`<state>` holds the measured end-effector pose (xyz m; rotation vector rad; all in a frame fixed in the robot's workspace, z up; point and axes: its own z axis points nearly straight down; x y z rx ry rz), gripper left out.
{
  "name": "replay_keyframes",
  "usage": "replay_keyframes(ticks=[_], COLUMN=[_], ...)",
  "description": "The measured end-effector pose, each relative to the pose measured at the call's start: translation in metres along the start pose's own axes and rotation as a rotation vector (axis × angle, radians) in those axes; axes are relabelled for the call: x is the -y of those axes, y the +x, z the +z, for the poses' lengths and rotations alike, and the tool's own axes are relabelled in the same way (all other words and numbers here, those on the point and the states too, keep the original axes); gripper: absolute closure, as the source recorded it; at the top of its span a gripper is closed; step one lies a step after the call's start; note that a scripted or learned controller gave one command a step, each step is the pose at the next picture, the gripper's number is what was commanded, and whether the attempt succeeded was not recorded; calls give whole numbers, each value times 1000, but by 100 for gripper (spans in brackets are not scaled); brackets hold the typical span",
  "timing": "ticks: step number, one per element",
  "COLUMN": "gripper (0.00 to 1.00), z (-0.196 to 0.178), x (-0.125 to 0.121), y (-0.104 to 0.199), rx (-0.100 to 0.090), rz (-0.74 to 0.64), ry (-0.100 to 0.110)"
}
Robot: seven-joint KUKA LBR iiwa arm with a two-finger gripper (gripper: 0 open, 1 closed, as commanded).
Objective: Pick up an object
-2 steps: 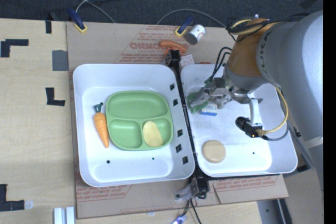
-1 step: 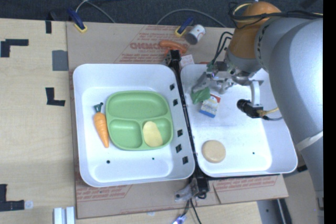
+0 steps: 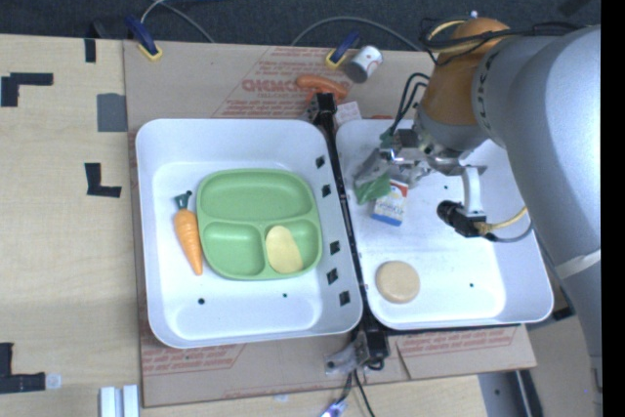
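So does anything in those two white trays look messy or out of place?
Slightly. The toy carrot lies in the left bin beside the green plate, not on it. In the right bin, a green item and small box lie jumbled under the end effector.

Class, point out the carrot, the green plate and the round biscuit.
carrot [image 3: 188, 240], camera view, middle of its orange body
green plate [image 3: 256, 195], camera view, bare top compartment
round biscuit [image 3: 398, 281], camera view, its centre

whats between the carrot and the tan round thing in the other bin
In the camera view, the green tray holding a yellow piece, then the bins' black-clipped divider.
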<state>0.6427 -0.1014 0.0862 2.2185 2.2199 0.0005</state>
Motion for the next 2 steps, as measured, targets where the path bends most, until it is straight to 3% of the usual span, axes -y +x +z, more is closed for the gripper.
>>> replay_keyframes(ticks=[1, 2], gripper=[100, 100], z=[-10, -99], x=[-1, -8], y=[0, 62], rx=[-1, -3], rz=[-1, -2], ry=[-1, 1])
